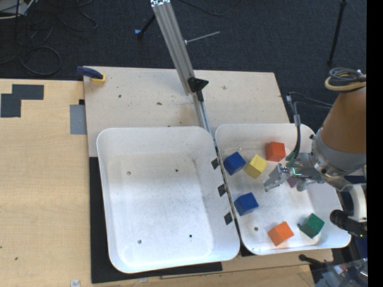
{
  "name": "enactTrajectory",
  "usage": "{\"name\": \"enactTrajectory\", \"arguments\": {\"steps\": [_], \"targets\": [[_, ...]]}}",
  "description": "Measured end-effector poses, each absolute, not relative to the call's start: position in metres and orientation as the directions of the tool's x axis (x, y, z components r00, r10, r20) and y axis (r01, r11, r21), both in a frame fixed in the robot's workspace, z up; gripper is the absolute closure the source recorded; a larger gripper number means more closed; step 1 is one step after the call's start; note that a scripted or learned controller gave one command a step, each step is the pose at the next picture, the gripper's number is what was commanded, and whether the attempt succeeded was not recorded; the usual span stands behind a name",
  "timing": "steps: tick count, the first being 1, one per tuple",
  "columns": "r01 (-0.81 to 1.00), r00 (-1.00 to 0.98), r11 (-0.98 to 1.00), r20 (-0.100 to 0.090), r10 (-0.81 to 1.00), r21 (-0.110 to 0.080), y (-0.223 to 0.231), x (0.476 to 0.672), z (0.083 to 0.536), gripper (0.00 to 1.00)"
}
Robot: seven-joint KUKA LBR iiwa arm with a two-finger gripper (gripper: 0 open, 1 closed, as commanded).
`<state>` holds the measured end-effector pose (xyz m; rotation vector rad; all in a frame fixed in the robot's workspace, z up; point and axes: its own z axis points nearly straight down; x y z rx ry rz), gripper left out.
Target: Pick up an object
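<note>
Hovering low in the right-hand shallow white plastic bin [323, 241], the end effector [281, 176] sits just right of the small yellow cube [256, 165]; whether it is spread or pinching cannot be told. An orange cube [275, 150] lies just beyond the yellow one, a blue cube [234, 162] to its left. They look light, rigid and smooth-faced, best squeezed across opposite flat sides. No writing is legible.

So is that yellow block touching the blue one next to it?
Cannot tell. In the camera view the yellow block and the upper blue block sit very close, but no plain gap or contact shows between them.
</note>
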<state>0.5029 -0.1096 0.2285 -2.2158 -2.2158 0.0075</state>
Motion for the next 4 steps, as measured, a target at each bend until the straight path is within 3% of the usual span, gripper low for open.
{"name": "enactTrajectory", "arguments": {"steps": [1,2,3,4], "targets": [[1.0,0.003,-0.003,0.001,1.0,-0.004,-0.111,0.503,0.231,0.0],[1.0,0.0,0.0,0.003,1.0,-0.01,-0.104,0.499,0.168,0.0],[1.0,0.001,-0.001,0.006,1.0,0.003,-0.099,0.51,0.117,0.0],[1.0,0.002,-0.002,0.0,1.0,0.018,-0.101,0.514,0.118,0.0]]}}
